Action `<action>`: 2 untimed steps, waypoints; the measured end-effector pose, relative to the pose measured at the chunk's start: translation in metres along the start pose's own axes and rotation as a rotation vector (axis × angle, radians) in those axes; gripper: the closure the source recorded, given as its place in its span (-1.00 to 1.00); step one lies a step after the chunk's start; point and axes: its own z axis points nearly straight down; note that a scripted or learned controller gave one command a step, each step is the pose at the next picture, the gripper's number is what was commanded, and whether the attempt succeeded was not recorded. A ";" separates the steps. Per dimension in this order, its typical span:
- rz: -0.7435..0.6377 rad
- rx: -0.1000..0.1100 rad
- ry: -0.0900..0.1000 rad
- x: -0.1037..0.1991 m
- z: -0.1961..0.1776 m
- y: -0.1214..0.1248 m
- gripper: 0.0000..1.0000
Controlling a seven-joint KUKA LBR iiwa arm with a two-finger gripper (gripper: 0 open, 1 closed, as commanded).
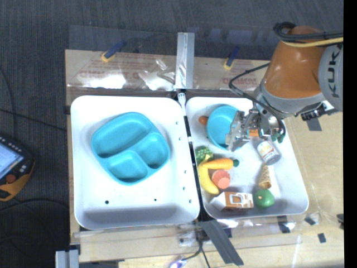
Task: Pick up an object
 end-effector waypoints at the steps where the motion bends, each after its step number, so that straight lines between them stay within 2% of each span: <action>1: -0.153 0.001 0.000 -0.066 0.097 -0.068 1.00; 2: -0.153 0.001 0.000 -0.066 0.097 -0.068 -1.00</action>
